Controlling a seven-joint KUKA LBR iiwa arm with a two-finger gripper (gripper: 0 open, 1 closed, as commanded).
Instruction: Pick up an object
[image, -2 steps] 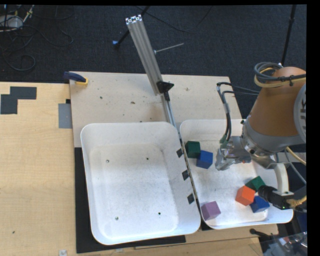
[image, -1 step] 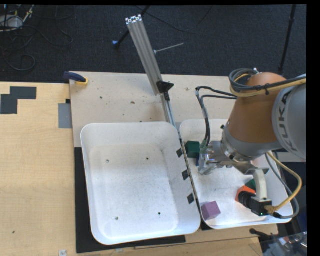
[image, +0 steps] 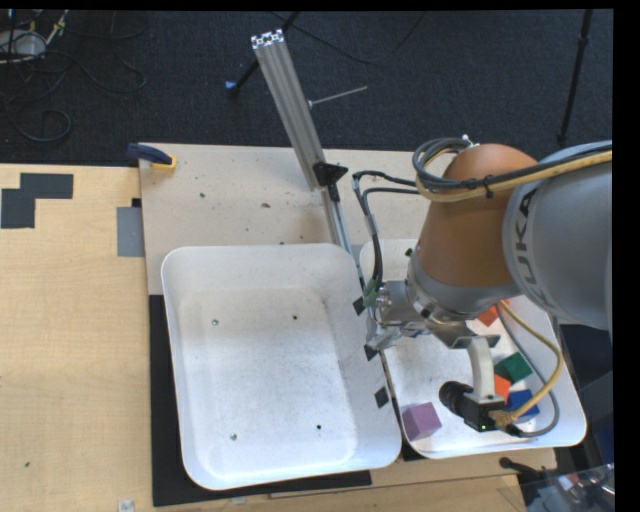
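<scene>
Dark carpet strewn with cables lies behind a pale wooden bench (image: 70, 330) speckled with small dark marks. On the bench, the right bin (image: 470, 448), a shallow tray of smooth white plastic with rounded corners, holds a purple cube (image: 421, 419) with matt faces and crisp edges.

The gripper (image: 385, 330) hangs above and just left of the purple cube, over the rim where the two bins meet. Whether it is parted or closed cannot be told, since the wrist hides it, and nothing can be seen in its grasp.

Right of the purple cube and higher up lie a green block (image: 514, 367), an orange block (image: 488, 316) and a blue piece (image: 520, 398), all partly covered by the arm (image: 560, 240). Its casing is smooth grey with a glossy orange band (image: 470, 230), and dark block letters on it read only in part, roughly "UK".

Left of the purple cube sits the left bin (image: 250, 255), white and dotted with dark specks. Far above the cube, a ribbed aluminium bar (image: 290, 100) slants up from the bench
</scene>
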